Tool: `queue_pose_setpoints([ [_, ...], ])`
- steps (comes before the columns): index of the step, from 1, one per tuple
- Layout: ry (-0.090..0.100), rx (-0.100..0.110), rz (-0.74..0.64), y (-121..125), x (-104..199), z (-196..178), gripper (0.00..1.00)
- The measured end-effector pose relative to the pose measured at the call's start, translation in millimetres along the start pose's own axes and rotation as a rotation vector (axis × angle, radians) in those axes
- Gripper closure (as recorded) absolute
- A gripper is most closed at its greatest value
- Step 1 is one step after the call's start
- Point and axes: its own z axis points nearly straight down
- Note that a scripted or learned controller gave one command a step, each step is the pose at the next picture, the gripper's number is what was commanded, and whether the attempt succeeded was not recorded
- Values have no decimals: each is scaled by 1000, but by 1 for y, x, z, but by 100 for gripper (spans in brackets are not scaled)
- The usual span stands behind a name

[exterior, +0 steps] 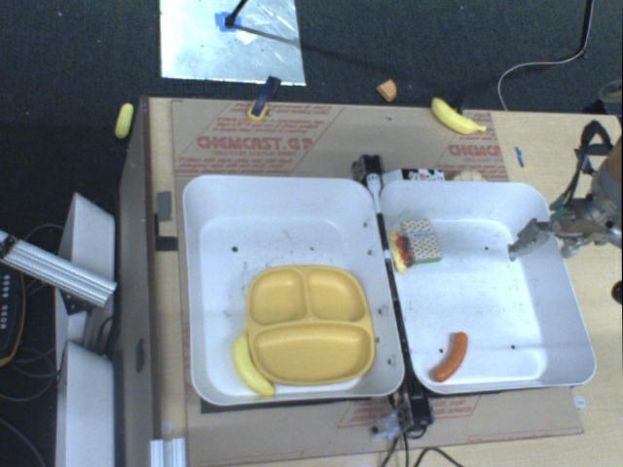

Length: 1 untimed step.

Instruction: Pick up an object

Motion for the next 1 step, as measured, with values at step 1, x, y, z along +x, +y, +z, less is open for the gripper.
queue_pose_setpoints([
  [1, 2, 1, -1, 24, 59, 55, 0],
])
